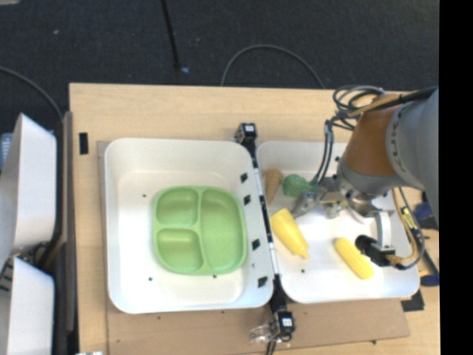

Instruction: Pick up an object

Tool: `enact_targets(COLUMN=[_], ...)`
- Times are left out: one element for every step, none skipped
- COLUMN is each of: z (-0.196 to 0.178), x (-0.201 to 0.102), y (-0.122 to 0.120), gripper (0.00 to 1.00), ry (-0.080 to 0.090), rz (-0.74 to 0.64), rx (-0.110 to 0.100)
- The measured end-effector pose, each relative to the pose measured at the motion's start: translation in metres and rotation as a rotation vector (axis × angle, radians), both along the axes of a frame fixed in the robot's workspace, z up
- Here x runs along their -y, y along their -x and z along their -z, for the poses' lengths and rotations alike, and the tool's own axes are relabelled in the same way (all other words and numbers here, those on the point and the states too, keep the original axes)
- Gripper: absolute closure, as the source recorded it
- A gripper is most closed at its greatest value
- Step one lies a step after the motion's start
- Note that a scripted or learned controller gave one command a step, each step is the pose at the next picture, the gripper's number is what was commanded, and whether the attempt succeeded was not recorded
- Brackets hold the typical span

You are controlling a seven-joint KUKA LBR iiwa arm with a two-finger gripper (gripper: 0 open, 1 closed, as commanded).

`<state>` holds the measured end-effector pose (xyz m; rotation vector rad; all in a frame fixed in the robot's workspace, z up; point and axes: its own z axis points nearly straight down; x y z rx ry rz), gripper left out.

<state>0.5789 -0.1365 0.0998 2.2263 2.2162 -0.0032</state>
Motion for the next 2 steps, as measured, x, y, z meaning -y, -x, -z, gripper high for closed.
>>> enact_targets(z=[-0.013, -0.057], x=[0.001, 0.008], y=[-0.001, -0.003], gripper=[1.00, 1.00], ry=[0.000, 0.000], rz=[0.005, 0.003], rx=[0.006, 0.006])
